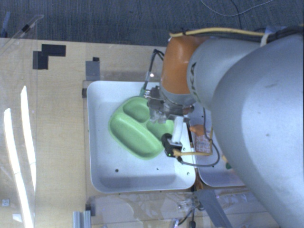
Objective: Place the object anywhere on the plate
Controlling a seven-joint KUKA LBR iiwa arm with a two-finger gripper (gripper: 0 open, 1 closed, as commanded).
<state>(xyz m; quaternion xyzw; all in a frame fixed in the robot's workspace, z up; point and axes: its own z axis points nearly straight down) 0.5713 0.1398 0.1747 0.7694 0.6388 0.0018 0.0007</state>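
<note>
Looked down on a pale wooden table [47, 127] bearing two shallow white bins side by side. Found a green plate [133, 132], divided into compartments, lying slantwise in the left bin [102, 127], nearer that bin's right wall than its left. Saw the grey arm [247, 94] reaching in from the right, with its orange band [178, 65] above the far right corner of the left bin. Placed the claw [161, 112] over the plate's right edge, hanging from the wrist and pointing down. Could not tell how far open the claw was, nor whether it had hold of anything. Noted a small orange-and-white object [200, 140] just beside the wall between the bins, at the left edge of the right bin [213, 177], partly hidden by the arm and apart from the plate. Noted also a black fitting with a yellow lead [171, 148] near the plate's near right rim.
</note>
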